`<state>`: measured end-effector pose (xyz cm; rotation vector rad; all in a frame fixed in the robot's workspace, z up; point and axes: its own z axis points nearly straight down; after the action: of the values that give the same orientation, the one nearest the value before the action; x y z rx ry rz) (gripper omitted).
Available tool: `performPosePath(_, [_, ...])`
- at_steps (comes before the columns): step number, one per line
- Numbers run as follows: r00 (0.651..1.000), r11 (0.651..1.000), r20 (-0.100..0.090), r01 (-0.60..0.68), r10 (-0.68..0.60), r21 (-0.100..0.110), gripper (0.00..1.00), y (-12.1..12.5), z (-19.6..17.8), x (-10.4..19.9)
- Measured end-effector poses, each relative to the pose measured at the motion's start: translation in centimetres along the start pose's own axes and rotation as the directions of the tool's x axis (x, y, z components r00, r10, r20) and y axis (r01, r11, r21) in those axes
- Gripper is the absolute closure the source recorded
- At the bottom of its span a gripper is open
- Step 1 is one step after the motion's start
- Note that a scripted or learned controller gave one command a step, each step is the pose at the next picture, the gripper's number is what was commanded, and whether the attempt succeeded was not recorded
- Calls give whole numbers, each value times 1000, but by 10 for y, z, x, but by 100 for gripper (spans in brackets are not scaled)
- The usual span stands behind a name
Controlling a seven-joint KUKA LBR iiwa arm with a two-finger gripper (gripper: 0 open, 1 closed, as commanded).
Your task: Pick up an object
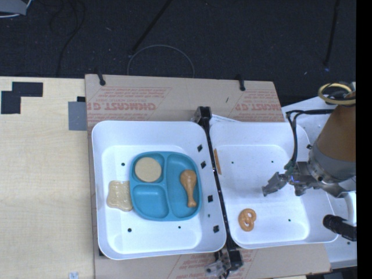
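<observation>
**A:** Where did the gripper point(278, 185) sit, and what lay closest to it?

**B:** It hung over the right bin point(264, 240), toward that bin's 3 o'clock side, on the grey arm point(343, 138) reaching in from the right. Its dark fingers pointed toward 9 o'clock. I could not tell how far apart they stood, and nothing showed between them. The pretzel point(247, 220) lay at about 7 o'clock from the fingertips, near but apart, on the bin floor close to the front wall.

**A:** How much room was around it?

**B:** The pretzel lay alone on the white floor, with bare space toward 12 and 3 o'clock. The dark divider point(212, 179) between the bins ran just to its 9 o'clock.

**A:** And the left bin point(116, 135)?

**B:** A blue tray point(154, 205) with three compartments rested in it. A round tan disc point(147, 169) filled the upper-left compartment; a drumstick point(189, 187) lay in the right one. A pale, bumpy cracker point(119, 195) touched the tray's 9 o'clock edge. Everything looked like smooth plastic toy food.
</observation>
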<state>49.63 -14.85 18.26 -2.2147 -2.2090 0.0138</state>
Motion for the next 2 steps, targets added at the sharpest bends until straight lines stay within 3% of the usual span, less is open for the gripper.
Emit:
performPosePath(1, [1000, 1000, 2, 2, -2, -12, 0, 3, -6, 0])
performPosePath(2, [1000, 1000, 0, 3, -3, -8, 0, 2, 39, 6])
